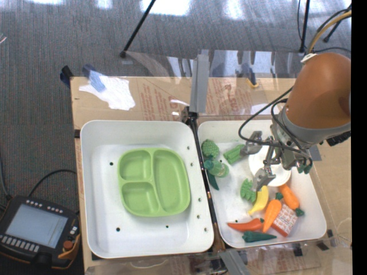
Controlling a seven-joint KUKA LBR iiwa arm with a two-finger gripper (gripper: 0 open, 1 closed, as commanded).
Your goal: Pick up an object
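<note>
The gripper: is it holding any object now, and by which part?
Nothing visible between the fingers of the gripper; it hovers above the small green leafy toy vegetable and yellow toy banana.

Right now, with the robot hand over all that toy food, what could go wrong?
1. The toys in the right bin are crowded. The gripper hangs just above the yellow banana and a green vegetable, so it might nudge or grab the wrong one.
2. The banana leans against the carrot, so lifting one could drag the other.
3. The white plate under the gripper could get bumped.

Light green plate [153, 182], white bins [92, 153], yellow banana [260, 200], orange carrot [272, 214]
</note>
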